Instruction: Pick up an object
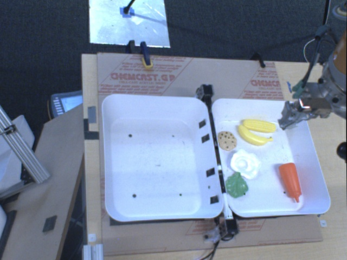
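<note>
Broccoli sits at the right bin's front-left corner. Gripper, can't tell its state, should drop straight onto the banana.

I see five toy foods, all in the right bin. Yellow banana bunch lies flat at the far side, long axis left-right. Round chocolate-chip cookie sits just left of it, near the divider. White fried egg lies mid-bin. Green leafy piece just nearer, touching the egg's edge. Orange carrot lies near-right, well apart.
</note>
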Robot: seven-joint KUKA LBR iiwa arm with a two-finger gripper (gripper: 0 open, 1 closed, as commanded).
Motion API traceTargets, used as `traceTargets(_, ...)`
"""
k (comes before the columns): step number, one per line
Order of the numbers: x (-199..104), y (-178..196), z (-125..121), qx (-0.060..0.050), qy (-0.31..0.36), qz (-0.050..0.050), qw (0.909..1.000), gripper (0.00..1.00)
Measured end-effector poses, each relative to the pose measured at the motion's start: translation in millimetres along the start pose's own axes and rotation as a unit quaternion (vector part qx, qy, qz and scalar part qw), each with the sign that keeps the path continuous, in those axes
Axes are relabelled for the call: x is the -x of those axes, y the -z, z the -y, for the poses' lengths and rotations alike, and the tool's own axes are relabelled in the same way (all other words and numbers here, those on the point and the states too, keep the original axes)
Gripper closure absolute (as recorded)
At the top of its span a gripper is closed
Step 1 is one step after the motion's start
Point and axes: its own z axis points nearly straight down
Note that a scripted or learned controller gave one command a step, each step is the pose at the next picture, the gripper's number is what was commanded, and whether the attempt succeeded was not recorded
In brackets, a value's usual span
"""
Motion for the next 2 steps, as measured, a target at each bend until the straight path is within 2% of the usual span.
traceTargets(2,0.2,22.1,-1.8,0.003,0.006,0.001,1.0,1.0)
